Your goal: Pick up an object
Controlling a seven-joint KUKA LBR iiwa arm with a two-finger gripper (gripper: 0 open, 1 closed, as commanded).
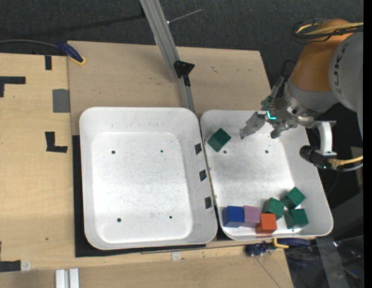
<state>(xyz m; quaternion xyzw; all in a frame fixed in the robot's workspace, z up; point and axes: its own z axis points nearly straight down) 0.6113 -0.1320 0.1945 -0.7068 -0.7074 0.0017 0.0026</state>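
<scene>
- The claw (pixel 261 128) hangs over the far end of the right bin (pixel 246 167), its two fingers spread apart with nothing between them.
- One finger (pixel 251 126) points left toward a green block; the other sits by the bin's far right rim.
- The grey arm (pixel 330 59), with its orange band, reaches in from the right above the claw.
- A lone green block (pixel 219 140) lies tilted on the bin floor near the far left corner, just left of the claw and apart from it.
- At the near end of the same bin sits a cluster: a blue block (pixel 234 215), a lilac block (pixel 251 215) touching it, an orange block (pixel 267 222), and three more green blocks (pixel 294 206) beside them.
- The left bin (pixel 138 173) lies side by side with the right one on the bench (pixel 114 71).
- A slanted metal bar (pixel 162 29) crosses the bench from the far side down between the bins.
</scene>
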